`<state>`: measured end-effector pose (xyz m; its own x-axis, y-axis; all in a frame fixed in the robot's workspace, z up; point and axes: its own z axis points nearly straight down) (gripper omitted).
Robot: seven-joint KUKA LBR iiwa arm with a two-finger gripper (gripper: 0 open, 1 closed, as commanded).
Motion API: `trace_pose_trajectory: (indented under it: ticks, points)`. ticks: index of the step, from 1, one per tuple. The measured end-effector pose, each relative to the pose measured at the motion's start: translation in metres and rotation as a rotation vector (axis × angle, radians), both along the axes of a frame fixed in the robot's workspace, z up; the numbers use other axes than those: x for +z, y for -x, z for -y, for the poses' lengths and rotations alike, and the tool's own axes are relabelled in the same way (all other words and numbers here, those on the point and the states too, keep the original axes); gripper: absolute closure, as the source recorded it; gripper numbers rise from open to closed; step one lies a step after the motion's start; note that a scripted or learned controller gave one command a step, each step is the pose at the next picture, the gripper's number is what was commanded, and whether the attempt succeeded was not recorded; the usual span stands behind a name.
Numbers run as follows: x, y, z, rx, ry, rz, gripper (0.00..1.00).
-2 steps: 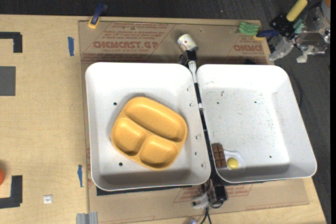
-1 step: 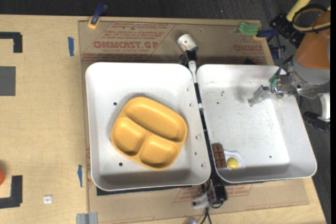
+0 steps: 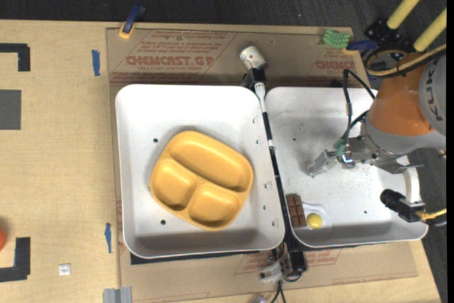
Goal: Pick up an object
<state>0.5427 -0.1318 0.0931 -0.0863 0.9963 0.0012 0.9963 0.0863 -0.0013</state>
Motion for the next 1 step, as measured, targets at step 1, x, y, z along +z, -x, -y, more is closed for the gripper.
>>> trace_pose_trajectory:
  ticks: [1]
  points:
    - [-0.0052, -0.0372, 0.0607, -0.023, -0.012, 0.003, 0.00]
